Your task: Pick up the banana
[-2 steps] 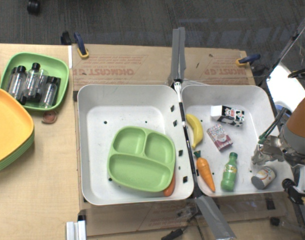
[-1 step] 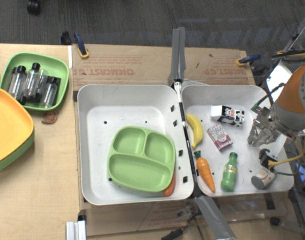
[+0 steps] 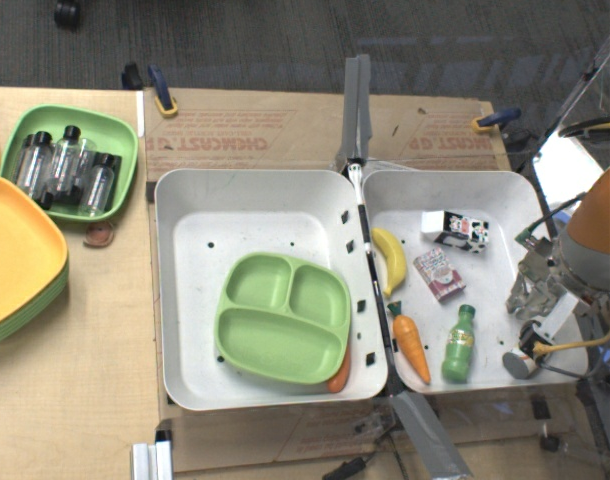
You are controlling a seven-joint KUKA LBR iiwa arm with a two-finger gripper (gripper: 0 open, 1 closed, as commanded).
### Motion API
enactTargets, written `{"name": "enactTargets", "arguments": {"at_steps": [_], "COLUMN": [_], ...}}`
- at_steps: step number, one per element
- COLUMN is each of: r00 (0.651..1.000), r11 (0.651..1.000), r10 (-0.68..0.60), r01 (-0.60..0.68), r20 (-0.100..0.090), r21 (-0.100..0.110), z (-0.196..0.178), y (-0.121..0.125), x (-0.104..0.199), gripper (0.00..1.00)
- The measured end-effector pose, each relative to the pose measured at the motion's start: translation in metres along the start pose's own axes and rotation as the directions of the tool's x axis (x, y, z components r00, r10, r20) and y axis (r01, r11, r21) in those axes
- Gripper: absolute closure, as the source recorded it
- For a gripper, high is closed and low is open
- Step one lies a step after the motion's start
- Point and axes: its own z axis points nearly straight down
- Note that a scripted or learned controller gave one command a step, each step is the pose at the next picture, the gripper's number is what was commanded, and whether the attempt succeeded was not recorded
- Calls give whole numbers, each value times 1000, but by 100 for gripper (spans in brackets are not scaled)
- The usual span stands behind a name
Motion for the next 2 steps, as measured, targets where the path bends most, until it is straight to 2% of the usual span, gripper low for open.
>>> {"name": "enactTargets", "arguments": {"at_steps": [1, 2], "r00": [984, 921], "r11": [984, 921], "r10": [179, 390], "r01": [-179, -390], "r20": [-1, -4], "r21": [-2, 0], "z": [-11, -2], "y": [77, 109], "x": [66, 94], "gripper": [100, 100]}}
